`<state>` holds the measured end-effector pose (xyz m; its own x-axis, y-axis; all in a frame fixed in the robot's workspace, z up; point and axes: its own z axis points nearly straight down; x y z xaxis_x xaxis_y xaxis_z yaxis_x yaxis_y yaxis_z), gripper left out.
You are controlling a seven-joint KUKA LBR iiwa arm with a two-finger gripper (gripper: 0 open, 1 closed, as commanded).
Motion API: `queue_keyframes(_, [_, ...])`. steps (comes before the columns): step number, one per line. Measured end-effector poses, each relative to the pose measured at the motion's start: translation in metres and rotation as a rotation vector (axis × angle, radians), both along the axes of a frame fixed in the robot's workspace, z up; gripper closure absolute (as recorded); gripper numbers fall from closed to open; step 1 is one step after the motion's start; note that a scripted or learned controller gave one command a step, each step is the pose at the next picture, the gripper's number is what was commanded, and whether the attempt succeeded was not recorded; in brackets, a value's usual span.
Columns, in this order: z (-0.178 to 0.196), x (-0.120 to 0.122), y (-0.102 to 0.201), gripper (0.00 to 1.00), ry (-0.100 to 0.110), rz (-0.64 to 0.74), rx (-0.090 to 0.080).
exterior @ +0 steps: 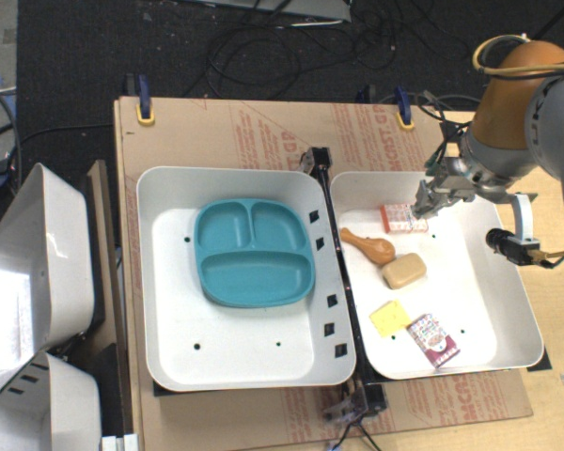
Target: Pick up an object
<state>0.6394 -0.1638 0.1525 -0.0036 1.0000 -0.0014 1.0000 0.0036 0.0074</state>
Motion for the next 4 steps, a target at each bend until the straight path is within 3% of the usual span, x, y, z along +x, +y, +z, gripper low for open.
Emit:
queue_keyframes(1, [0.064,0.001,0.005,1.0,-0.001,0.001,-0.001])
queue_keyframes(2, [0.099,0.002,0.005,1.0,0.002,0.0,0.0])
queue_keyframes(4, [0.107,-0.022,0.109,1.0,0.008,0.004,0.003])
